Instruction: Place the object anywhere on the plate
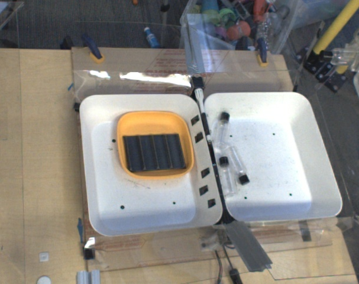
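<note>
1 dark ribbed block point(154, 152) already lies on the orange plate point(127, 126); placing looks done. I cannot tell the gripper's state.

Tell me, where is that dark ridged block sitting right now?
The dark ridged block lies on the orange plate in the left white bin.

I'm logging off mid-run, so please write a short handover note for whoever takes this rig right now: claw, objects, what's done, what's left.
Orange squarish plastic plate sits in the left white bin.
Dark grey ribbed rectangular block lies flat on the plate, inside its rim.
Right white bin holds a few clear plastic tubes with black caps, along its left side by the divider.
Done: by the look of it, the block is on the plate.
Left: likely nothing but confirming the placement.
</note>
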### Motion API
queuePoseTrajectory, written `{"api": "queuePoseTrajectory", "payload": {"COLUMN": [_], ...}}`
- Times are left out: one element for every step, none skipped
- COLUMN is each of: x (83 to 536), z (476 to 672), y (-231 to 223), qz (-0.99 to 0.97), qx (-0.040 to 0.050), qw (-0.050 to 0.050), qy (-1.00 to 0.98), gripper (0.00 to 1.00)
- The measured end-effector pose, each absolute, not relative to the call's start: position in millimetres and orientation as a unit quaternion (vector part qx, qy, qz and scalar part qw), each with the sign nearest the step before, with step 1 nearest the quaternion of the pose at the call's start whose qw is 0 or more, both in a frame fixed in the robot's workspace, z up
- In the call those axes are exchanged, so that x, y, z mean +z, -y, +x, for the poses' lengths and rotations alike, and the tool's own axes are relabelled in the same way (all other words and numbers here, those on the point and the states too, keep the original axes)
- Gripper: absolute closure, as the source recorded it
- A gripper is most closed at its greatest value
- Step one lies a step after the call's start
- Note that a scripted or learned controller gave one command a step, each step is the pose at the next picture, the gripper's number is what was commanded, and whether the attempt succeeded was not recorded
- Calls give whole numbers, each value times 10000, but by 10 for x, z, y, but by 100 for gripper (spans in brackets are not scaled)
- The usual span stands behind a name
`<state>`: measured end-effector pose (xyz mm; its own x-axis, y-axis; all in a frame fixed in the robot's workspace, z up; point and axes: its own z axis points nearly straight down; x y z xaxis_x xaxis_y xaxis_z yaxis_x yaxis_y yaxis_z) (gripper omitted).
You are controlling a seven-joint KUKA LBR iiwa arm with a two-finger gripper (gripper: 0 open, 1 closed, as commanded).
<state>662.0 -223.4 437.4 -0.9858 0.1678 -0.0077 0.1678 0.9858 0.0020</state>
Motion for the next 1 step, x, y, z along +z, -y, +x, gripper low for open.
{"api": "queuePoseTrajectory", "payload": {"x": [4370], "z": [6625], "y": [2240], "qz": [1017], "qx": [7], "qw": [41], "qy": [-9948], "gripper": [100]}}
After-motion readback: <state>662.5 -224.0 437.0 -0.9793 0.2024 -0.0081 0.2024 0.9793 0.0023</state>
